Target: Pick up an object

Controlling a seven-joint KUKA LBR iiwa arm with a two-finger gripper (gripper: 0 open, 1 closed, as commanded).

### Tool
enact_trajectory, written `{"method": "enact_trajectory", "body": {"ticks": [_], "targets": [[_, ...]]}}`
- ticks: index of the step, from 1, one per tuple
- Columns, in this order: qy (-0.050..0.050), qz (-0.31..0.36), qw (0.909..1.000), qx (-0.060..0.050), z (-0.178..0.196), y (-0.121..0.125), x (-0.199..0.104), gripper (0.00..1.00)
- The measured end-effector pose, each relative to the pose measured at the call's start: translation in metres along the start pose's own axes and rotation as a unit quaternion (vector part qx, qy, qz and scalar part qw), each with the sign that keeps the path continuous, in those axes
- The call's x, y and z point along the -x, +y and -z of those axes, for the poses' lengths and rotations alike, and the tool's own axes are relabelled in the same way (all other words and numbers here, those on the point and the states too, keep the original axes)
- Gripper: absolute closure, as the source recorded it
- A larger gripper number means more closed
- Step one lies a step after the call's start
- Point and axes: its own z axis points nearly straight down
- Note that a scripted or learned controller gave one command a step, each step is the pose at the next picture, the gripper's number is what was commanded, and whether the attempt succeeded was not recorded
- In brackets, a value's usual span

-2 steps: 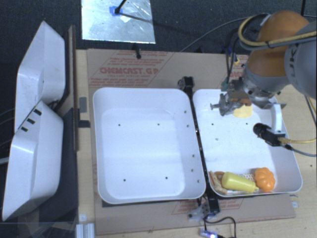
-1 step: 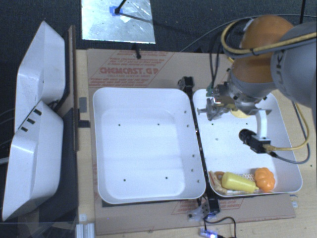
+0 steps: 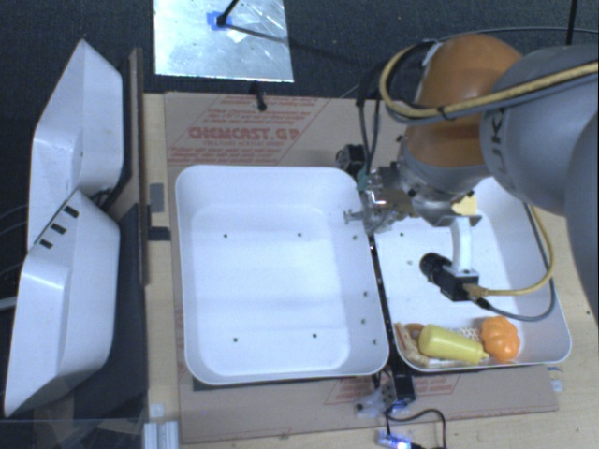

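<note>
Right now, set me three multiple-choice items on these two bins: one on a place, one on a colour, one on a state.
1. Where do the loose objects lie?
A. In the left bin's middle
B. Along the near edge of the right bin
C. On the cardboard behind the bins

2. What colour is the round object at the right end of the cluster?
A. Orange
B. Blue
C. Green

3. How does the arm stand?
A. Parked beyond the left bin
B. Reaching over the right bin, above the divide
C. Lying flat on the cardboard

Answers:
1 B, the yellow object and its neighbours sit against that bin's near wall.
2 A, it shows bright orange.
3 B, its wrist hangs over the right bin's far left corner.
</note>
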Motion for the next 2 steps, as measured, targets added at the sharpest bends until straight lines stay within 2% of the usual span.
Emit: {"method": "enact_trajectory", "body": {"ticks": [1, 2], "targets": [[0.000, 0.000, 1.0000, 0.000, -0.0021, -0.0033, -0.0577, 1.00], [0.000, -0.002, 1.0000, 0.000, -0.0019, -0.0029, -0.0547, 0.00]]}}
